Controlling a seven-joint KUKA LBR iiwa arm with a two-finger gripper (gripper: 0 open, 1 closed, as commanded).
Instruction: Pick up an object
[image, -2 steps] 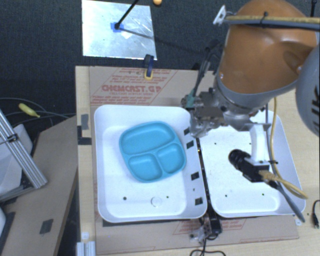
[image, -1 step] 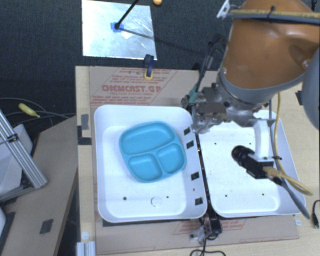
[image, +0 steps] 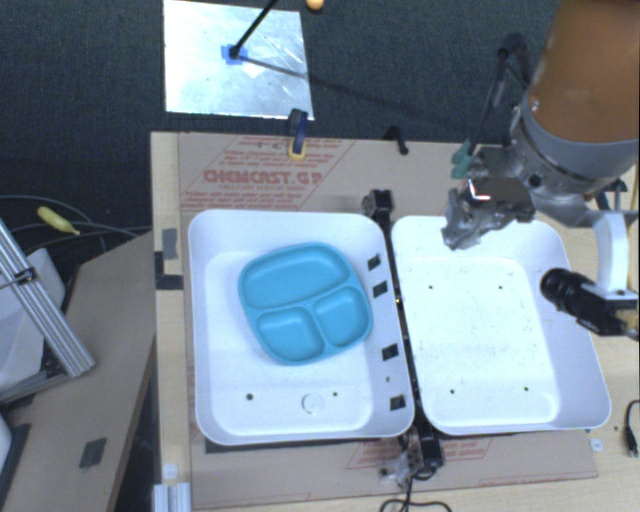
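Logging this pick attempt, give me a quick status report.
Gripper over right bin's far-left corner, nothing visibly held. Blue divided plate lies in left bin. Nothing blocking it.

Red print reading roughly "CHEMCAST GP" on brown board (image: 265, 170) under the bins, upper middle of frame, smaller lines illegible

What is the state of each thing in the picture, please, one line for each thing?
Blue divided plate: lying flat and upright in the left bin, its three compartments hold nothing.
Left bin: holds the blue divided plate.
Right bin: white floor showing, no object lying on it.
Gripper: above the far edge of the right bin, nothing visible between its fingers.
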